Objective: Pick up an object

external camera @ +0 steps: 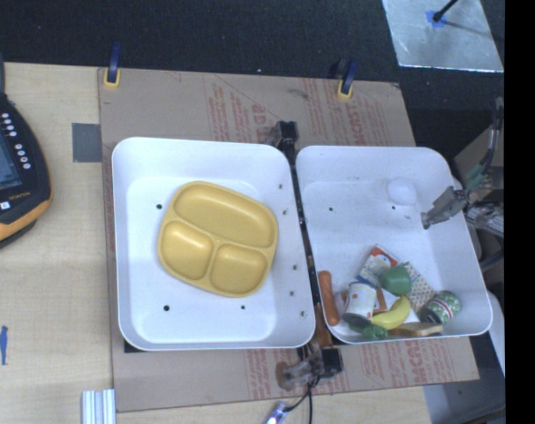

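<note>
The right bin [338, 170] holds a heap of small objects in its near corner. Among them are a white cup [360, 300], a green piece [395, 279], a yellow banana [390, 315], a small can [442, 307] and a printed packet [379, 259]. An orange stick-shaped item [327, 295] lies along the bin's left wall. A pale round object [400, 190] rests alone near the far side. My gripper [437, 212] hovers at the bin's right rim, up and to the right of the heap, with nothing seen in it.
The left bin [139, 162] carries a yellow divided plate [217, 238]. A black and orange teach pendant [7, 175] lies on the bench at far left. Clamps [344, 78] pin the cardboard under the bins at the back.
</note>
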`<state>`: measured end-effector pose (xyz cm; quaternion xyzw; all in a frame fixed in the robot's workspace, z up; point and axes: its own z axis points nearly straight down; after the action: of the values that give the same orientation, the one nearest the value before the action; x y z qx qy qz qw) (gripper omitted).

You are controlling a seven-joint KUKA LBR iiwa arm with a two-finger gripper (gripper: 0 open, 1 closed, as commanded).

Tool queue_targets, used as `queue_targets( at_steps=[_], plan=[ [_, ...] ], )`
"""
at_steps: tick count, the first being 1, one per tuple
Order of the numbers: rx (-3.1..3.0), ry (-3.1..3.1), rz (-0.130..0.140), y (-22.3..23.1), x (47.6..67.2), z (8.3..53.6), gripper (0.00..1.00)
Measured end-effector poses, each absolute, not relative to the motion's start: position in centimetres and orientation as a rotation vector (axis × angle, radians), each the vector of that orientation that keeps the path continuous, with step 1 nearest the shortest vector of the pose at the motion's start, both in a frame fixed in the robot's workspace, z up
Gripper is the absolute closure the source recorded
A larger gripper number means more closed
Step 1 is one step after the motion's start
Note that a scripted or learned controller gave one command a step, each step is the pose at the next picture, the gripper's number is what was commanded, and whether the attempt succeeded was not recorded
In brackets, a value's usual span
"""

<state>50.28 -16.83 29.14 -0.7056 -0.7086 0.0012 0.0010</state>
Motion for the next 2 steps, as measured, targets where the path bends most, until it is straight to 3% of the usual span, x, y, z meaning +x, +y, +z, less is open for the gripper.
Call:
queue_targets(
  at_steps=[1, 2],
  plan=[
    [-2.212, -2.226, 0.003, -12.2, 47.9, 9.4, 0.00],
    [-2.216, -2.224, 0.003, -12.5, 60.7, 9.2, 0.00]
  ],
)
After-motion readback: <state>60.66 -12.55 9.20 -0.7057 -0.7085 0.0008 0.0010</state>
